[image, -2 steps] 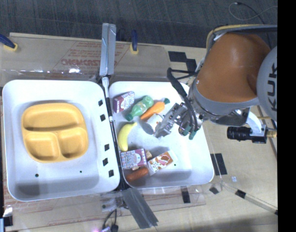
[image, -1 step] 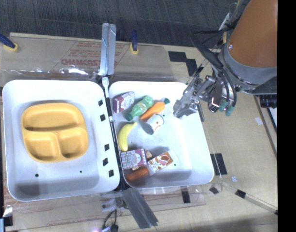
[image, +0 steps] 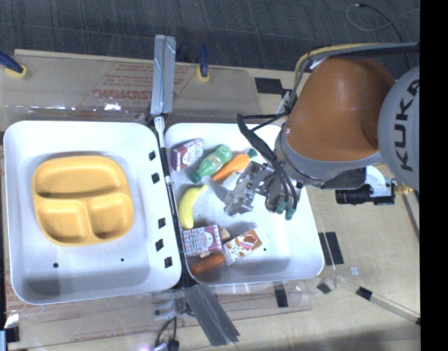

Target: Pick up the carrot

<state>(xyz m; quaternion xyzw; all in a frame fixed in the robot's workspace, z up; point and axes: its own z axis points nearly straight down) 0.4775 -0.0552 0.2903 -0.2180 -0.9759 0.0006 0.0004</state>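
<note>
Right bin (image: 305, 234) holds carrot (image: 231, 168), banana (image: 189, 204), green bottle (image: 211, 162)

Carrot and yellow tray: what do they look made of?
Carrot: probably moulded plastic toy food; even orange colour, smooth surface, no visible greens. It lies in the right bin.
Yellow tray: looks like matte moulded plastic; uniform colour, rounded compartment walls, little glare. It sits in the left bin.

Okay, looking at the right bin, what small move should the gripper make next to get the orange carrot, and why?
Probably shift the gripper slightly up and back toward the orange carrot, then descend. It hovers just below the carrot, which lies beside the green bottle, not between the fingers.
</note>
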